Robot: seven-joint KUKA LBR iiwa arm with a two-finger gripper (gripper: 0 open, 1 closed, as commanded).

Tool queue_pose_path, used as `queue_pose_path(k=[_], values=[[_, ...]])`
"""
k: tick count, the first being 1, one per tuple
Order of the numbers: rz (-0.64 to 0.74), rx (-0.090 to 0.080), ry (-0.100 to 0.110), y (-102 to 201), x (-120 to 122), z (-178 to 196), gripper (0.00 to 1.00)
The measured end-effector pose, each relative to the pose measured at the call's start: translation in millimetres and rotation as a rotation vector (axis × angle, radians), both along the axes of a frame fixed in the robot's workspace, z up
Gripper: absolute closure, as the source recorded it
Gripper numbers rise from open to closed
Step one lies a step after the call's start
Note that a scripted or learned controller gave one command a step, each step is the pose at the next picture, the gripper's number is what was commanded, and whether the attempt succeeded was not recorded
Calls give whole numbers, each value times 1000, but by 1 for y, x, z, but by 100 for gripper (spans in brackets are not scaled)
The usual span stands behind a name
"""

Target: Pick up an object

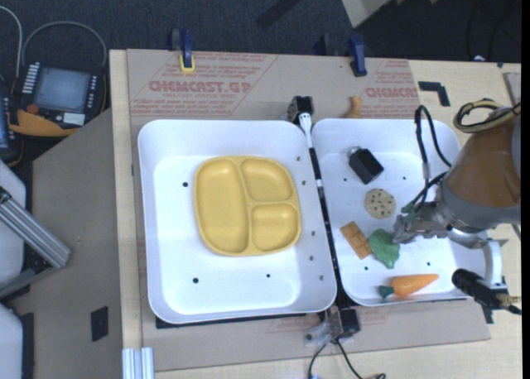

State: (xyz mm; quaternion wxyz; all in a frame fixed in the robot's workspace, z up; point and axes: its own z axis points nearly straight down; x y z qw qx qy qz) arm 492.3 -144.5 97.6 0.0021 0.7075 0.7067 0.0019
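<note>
Two white bins are sitting side by side on the bench. The left bin (pixel 166 228) is holding a yellow divided plate (pixel 247 204), lying flat near its middle. The right bin (pixel 431 141) is holding a black block (pixel 364 164) toward the far side, a round speckled cookie (pixel 379 202) nearer, an orange waffle piece (pixel 356 240) to the left, a green toy (pixel 383 247) beside it, and a carrot (pixel 410 285) at the near edge. The arm (pixel 489 175) is reaching in from the right; the gripper (pixel 407 228) is hovering just right of the green toy. Jaw state: cannot tell.
</note>
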Motion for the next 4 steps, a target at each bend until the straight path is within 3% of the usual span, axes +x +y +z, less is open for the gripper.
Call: queue_pose_path(k=[1, 2, 3, 4], values=[[2, -2, 0, 4, -6, 47, 100], [2, -3, -1, -3, 3, 96, 100], [3, -2, 0, -3, 4, 119, 100], [6, 1, 2, 38, 23, 119, 100]])
